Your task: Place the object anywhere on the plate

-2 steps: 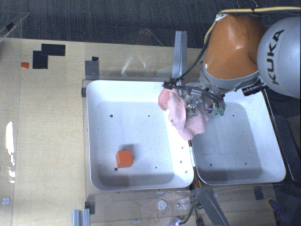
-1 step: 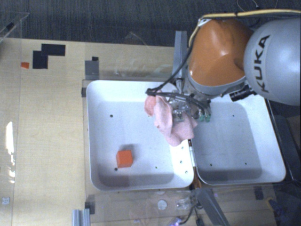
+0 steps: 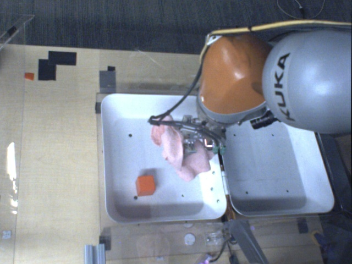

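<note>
Arm (image 3: 286, 76) reaches in from the right, wrist over the right half of the left bin (image 3: 118, 147). Gripper (image 3: 193, 142) sits at the top of a pink cloth-like object (image 3: 179, 153); looks like soft fabric or a rubbery plate-shaped piece, too blurred to tell which. Can't tell if the gripper is apart or clamped: the mechanism is hidden under the wrist and overlaps the pink thing.

Orange cube (image 3: 146, 185) rests on the left bin floor, lower left, well apart from the gripper and the pink object. Right bin (image 3: 275, 169) is partly under the arm.

My read: if the cube is the object and the pink thing is the plate, the task isn't done, as the cube is on bare bin floor, not touching pink. If the pink thing is the object, no plate can be identified.

Step in hand: probably the grasp/approach phase, wrong side of the bin for the cube.

Next move calls for: clear the pink item, shift toward the lower-left of the left bin, centre over the cube, descend, close. Risk: dragging the pink piece along.
</note>
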`<state>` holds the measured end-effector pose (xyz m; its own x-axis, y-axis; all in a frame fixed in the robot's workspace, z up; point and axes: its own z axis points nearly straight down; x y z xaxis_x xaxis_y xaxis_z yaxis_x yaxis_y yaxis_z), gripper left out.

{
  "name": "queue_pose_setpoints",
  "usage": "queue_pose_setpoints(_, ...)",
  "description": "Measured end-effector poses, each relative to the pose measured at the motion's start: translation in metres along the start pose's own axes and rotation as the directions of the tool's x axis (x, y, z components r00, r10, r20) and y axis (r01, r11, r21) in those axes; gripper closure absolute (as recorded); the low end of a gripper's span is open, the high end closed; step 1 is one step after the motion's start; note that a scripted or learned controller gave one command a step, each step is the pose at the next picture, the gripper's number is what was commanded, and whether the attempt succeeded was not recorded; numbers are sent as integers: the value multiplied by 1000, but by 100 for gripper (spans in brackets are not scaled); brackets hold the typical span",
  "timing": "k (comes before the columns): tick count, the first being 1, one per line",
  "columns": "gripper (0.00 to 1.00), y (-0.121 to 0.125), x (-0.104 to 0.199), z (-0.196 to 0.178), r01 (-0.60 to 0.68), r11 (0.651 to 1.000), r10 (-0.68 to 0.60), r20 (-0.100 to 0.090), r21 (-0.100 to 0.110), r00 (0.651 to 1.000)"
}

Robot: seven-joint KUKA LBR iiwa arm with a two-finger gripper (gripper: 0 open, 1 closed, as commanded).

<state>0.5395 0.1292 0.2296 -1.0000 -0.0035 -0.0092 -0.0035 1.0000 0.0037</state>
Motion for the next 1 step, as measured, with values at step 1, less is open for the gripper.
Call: queue_pose_setpoints(1,0,0,0,0,0,1000,0,0,0,1000)
